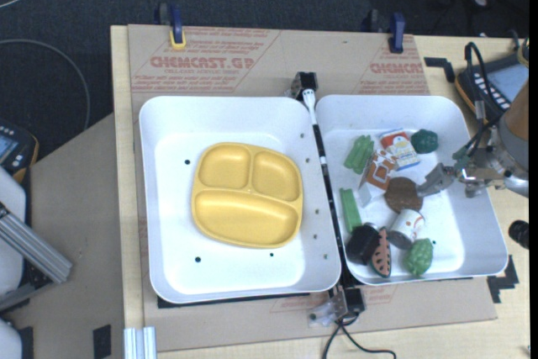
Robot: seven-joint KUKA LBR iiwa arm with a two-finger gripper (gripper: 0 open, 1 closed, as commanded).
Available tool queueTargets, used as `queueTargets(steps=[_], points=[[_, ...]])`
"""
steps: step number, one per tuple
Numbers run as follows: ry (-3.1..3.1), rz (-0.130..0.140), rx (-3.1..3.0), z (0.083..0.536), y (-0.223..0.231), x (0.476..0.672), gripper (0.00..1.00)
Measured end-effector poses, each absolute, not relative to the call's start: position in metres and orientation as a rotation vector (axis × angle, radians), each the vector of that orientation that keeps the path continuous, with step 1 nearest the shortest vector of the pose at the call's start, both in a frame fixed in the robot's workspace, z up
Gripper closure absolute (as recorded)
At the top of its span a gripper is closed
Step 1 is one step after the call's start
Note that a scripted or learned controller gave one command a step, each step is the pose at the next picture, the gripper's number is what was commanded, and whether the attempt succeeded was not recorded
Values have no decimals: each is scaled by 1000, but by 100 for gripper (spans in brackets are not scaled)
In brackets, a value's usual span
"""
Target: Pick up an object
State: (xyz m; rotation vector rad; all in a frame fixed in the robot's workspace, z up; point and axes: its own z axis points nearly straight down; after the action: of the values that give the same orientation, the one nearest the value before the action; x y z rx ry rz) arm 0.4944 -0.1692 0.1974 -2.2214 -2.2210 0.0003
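— Since the claw (437, 179) is coming in from the right over the right bin (483, 252), what are we seeing lying nearest to it?

— We are seeing a brown round piece (403, 194) just to its left and slightly nearer to us, close to the fingertips, maybe touching. We are judging that as the likeliest pick.

— Is the claw holding it?

— We are not seeing anything between the fingers. They are looking parted, pointing left toward the clutter, so we are calling the claw open and empty.

— Any long axis to mind?

— The brown piece is looking round, so none we can tell. The green stick (349, 210) farther left is lying along the near-far line.

— And the room?

— Tight, we are thinking. An orange-and-white packet (395, 154) is sitting just beyond the brown piece, and a white cup (409, 223) just on its near side. The left bin (160, 206) is carrying a yellow divided tray (248, 194), well apart. Both bins are resting on a cardboard-covered surface (218, 55).
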Motion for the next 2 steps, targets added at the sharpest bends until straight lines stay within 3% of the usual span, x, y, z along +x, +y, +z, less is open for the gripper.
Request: queueTargets(steps=[1, 2], points=[[-2239, -17, -2231, 476, -155, 501, 0], [-2236, -12, -2220, 540, -99, 488, 0]])
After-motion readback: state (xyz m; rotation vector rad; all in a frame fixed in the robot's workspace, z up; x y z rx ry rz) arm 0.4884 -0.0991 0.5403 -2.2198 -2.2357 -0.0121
